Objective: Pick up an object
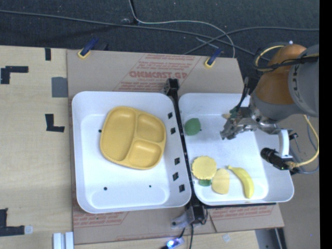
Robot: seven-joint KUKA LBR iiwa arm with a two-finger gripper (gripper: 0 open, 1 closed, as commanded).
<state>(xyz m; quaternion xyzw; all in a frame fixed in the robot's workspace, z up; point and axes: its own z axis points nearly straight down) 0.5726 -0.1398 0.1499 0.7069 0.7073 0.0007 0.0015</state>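
So, starting at the near edge of the right bin (280, 195): a banana (244, 181) lies along the front corner, curving toward the bin's right side. Just left of it sits a pale yellow rounded piece (221, 181), close to the banana, maybe touching, hard to say. Next to that is a ridged yellow disc (204, 166) with a bit of dark green thing (204, 181) peeking out under its near edge; the disc overlaps it. All of these bunch together in the near half of that bin.

Over in the left bin (83, 154) there's a yellow divided plate (133, 137), three compartments, sitting a little tilted in the view, roughly mid-bin.

Farther back in the right bin, a small green ball (192, 126) rests near the divider between the bins, well apart from the yellow pile.

The gripper (229, 130) hangs over the middle-back of the right bin, to the right of the green ball and apart from it. Nothing sits between its fingers as far as I can see, and I honestly can't tell how wide they are set from this angle. The grey arm with its orange band (275, 82) comes in from the right.

Beyond the bins there's cardboard (155, 71) with red print, and black cables (171, 22) on the dark floor.
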